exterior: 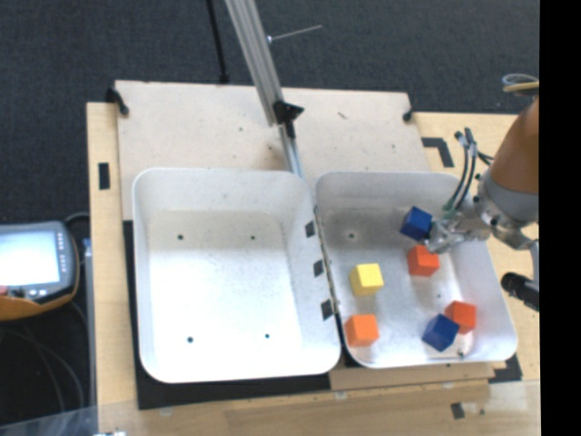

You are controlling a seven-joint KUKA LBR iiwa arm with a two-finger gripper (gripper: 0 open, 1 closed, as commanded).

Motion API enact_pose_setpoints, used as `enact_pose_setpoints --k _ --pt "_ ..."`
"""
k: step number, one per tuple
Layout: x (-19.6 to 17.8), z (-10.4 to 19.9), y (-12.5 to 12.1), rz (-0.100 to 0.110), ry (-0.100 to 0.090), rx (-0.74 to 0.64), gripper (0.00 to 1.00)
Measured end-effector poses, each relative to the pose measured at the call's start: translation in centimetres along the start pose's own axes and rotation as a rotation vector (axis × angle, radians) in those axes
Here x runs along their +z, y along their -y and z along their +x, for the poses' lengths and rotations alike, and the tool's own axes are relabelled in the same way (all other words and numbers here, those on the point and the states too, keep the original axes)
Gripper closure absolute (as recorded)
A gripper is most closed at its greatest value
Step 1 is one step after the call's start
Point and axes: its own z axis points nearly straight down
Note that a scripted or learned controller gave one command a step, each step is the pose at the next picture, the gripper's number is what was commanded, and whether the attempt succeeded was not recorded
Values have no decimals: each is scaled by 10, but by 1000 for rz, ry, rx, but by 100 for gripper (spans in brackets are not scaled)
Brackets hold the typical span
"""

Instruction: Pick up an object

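Observation:
The right bin [381,198] holds several small blocks. A blue block [417,222] lies near its upper middle, with an orange-red block [423,262] just below it. A yellow block [368,278] sits near the centre, an orange block [362,329] at the front left, and a blue block [440,331] touching an orange-red block [462,315] at the front right. My gripper [442,236] reaches in from the right, low over the bin, right beside the upper blue block and just above the orange-red one. I see nothing clearly between its fingers.
The left bin [227,271] sits beside the right one, sharing a divider edge. A slanted metal pole [259,62] rises behind the bins. A small monitor [32,262] stands at the far left off the bench.

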Motion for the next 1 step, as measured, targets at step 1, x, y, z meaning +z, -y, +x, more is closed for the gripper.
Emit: enact_pose_setpoints --k 1 --pt "1 0 0 2 1 -1 0"
